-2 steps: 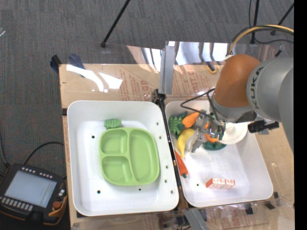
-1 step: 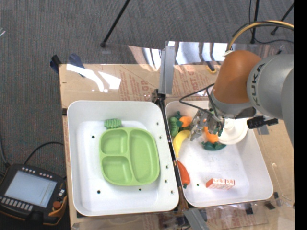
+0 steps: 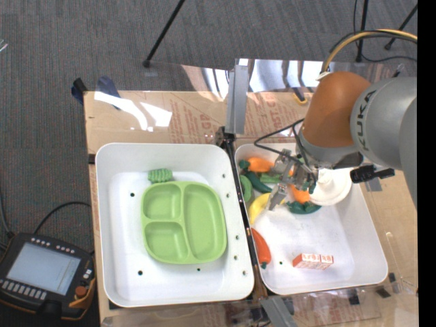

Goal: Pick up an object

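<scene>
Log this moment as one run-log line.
arm: over right bin | gripper: low among toy food pile, grasp unconfirmed | green tray: left bin | small carton: right bin

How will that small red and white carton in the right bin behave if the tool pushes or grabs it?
The small red and white carton lies flat on its long side, so it would probably slide on the smooth white bin floor, not roll or tip. It looks boxy and small, so likely light. If it is thin card, a hard squeeze might dent it.
</scene>
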